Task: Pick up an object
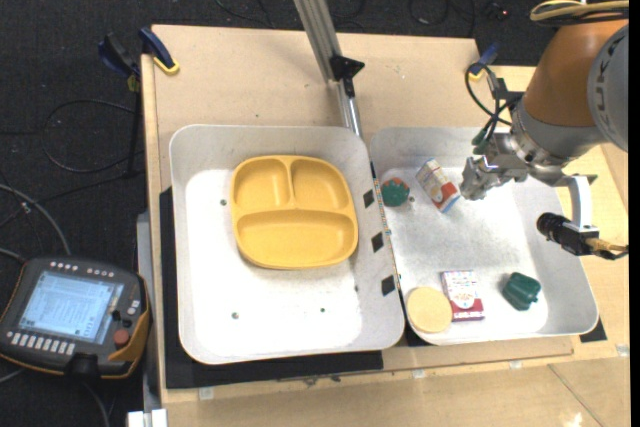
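Gripper (474, 183) hovers just beside small carton (437, 185) near right bin (560, 315) far edge; finger state unreadable. Carton looks light, stiff, crushable; best pinched across its flat sides.

The divided plate (294, 212) lies in the left bin (200, 315). In the right bin (560, 315), a can (436, 185) sits behind; a round lid (430, 310) and small box (462, 295) lie touching in front.
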You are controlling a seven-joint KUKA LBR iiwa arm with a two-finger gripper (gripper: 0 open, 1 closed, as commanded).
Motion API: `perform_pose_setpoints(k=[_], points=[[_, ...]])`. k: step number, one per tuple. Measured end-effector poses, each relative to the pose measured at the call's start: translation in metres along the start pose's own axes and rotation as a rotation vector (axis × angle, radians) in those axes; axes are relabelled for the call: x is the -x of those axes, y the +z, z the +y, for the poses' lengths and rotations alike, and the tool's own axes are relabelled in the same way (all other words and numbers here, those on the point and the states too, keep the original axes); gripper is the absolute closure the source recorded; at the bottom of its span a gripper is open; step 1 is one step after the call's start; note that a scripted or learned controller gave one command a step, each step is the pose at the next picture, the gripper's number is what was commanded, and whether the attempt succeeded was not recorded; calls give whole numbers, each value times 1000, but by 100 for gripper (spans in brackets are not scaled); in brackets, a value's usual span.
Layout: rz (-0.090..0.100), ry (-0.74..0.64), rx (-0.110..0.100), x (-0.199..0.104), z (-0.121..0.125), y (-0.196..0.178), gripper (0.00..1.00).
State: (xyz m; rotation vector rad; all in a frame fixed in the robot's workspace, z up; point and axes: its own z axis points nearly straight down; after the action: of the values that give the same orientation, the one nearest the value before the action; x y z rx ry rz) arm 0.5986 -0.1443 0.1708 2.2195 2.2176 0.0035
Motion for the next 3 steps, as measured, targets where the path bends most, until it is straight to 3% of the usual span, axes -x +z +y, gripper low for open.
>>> perform_pose_setpoints(k=[2, 3], points=[[0, -4, 2, 0, 1, -114, 100], [2, -4, -4, -52, -5, -114, 100]])
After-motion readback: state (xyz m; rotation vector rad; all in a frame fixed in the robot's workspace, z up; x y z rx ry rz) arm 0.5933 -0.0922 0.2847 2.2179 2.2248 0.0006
